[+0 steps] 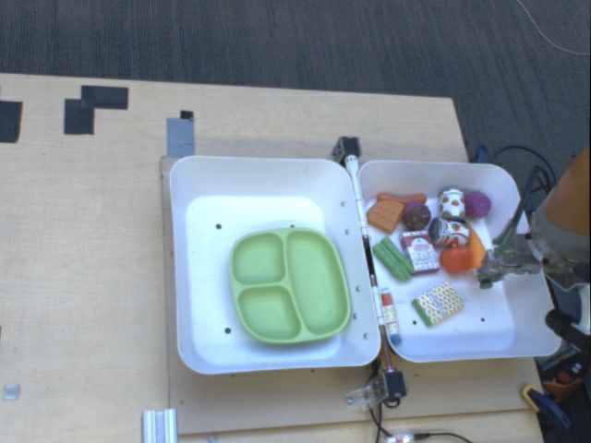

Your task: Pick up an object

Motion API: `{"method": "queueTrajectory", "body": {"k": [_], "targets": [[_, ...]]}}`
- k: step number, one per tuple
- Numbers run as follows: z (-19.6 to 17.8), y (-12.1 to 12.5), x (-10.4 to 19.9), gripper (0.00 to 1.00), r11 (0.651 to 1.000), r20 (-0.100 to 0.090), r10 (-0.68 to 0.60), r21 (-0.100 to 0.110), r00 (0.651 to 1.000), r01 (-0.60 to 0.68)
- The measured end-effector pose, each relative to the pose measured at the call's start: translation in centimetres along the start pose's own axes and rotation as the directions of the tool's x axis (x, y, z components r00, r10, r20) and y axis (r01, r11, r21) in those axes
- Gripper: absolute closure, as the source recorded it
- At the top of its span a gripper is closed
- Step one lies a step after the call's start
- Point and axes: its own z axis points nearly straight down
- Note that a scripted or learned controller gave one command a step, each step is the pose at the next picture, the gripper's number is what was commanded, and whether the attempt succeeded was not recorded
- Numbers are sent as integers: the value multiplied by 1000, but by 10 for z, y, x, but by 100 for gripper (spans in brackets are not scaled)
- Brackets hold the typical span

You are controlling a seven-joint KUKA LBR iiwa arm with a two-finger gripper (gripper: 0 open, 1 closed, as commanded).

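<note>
The gripper (489,270) sits low at the right side of the right bin (499,335); whether it is apart or together cannot be told. The nearest candidate, an orange toy (459,258), lies just beside it toward the left, among the clustered items

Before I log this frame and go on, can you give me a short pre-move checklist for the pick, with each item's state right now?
1. Objects to pick sit in the right bin, among them an orange object and a patterned box: ok.
2. Gripper is over the right bin, close beside the orange object: ok.
3. Anything held between the fingers: cannot tell.
4. Target stands apart from its neighbours: not ok, the orange object lies against the clutter around it.
5. Green divided plate lies in the left bin, away from the arm: ok.
</note>
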Motion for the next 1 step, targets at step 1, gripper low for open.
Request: {"method": "queueTrajectory", "body": {"k": [1], "targets": [[0, 0, 0, 0, 1000, 0, 0, 0, 1000, 0]]}}
